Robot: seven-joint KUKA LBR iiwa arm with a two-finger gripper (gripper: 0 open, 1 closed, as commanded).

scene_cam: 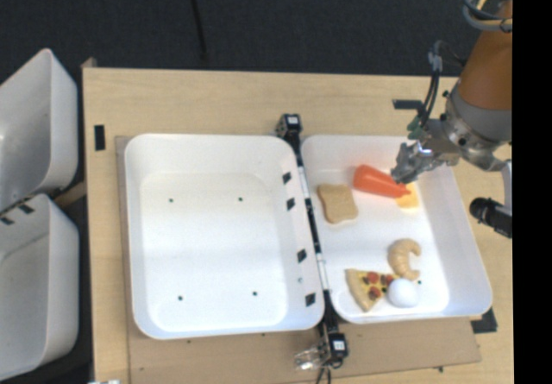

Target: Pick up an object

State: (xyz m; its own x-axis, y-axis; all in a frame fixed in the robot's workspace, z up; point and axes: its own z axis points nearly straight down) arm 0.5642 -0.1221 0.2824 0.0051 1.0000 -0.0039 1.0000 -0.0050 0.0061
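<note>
The grey two-finger gripper point(407, 168) hangs low over the right white bin point(457, 236), at the right end of the orange carrot-shaped toy point(378, 181); whether it grips cannot be told. A small yellow piece point(410, 198) lies just beside the carrot. Nearby lie a tan bread slice point(337, 203), a beige croissant point(404, 256), a pizza wedge point(366, 286) and a white ball point(402, 292).

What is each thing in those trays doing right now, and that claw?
Carrot: lying flat, claw at its right end.
Bread slice: lying flat, apart.
Croissant: resting, untouched.
Pizza slice: flat, touching the ball.
White ball: resting.
Claw: low over the carrot.
</note>
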